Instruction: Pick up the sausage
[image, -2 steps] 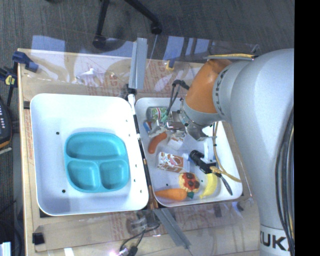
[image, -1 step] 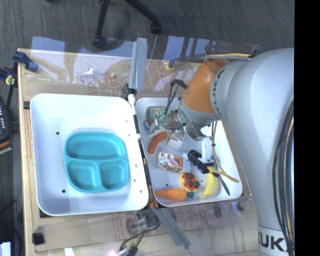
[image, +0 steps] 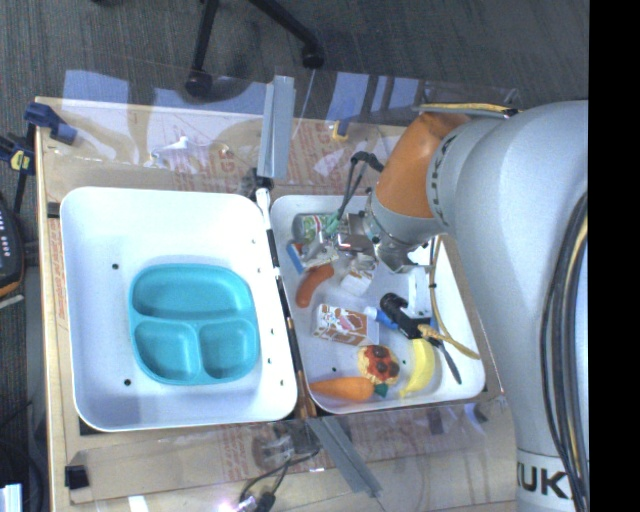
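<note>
In the right bin (image: 470, 330), pincer (image: 345, 245) state unclear above sausage (image: 311, 283); you risk snagging the neighbouring can (image: 312, 229).

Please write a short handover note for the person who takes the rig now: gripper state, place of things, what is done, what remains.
Gripper: low in the right white bin, near its far left end; jaws' state cannot be told.
Reddish-brown sausage: lies in that bin, just beside the gripper, near the left wall.
Done: the approach only; the sausage is not seen lifted.
Left: grasp and lift it.
Turquoise three-compartment tray sits in the left white bin.
</note>
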